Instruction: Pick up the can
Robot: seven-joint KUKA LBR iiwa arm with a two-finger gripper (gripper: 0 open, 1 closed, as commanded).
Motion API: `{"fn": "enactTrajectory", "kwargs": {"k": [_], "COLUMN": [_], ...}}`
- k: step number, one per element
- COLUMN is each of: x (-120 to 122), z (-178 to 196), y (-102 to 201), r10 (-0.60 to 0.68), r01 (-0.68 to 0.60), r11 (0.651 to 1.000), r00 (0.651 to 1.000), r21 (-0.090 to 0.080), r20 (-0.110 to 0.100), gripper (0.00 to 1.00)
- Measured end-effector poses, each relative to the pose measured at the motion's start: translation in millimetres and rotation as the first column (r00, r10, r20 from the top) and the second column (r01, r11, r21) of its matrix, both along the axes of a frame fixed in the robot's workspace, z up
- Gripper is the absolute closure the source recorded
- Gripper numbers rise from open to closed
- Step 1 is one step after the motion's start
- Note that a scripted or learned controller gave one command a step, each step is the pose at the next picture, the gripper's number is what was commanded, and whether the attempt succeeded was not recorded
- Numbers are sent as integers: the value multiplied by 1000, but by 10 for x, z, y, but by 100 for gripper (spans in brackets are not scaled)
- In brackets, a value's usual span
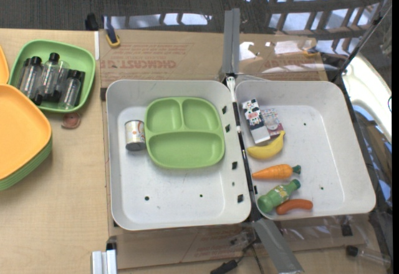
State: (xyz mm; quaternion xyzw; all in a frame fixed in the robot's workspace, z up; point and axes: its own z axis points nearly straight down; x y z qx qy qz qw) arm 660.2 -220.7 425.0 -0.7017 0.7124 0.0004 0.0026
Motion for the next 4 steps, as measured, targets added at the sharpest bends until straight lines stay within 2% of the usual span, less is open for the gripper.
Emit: {"fn": "enactTrajectory", "kwargs": {"k": [1, 2, 3, 4], "x": [-2, 0, 1, 1], "z": [-20, 65, 154, 155], "y": [-1, 91, 99, 89], "r10": [302, 534, 743, 892], "r01": [-302, -534, -743, -892], "r11": [953, 845, 669, 451], "r00": [953, 845, 669, 451], "r21": [0, 0, -2, -3], "r20": [0, 1, 0, 2], "gripper": [100, 100, 100, 100]}}
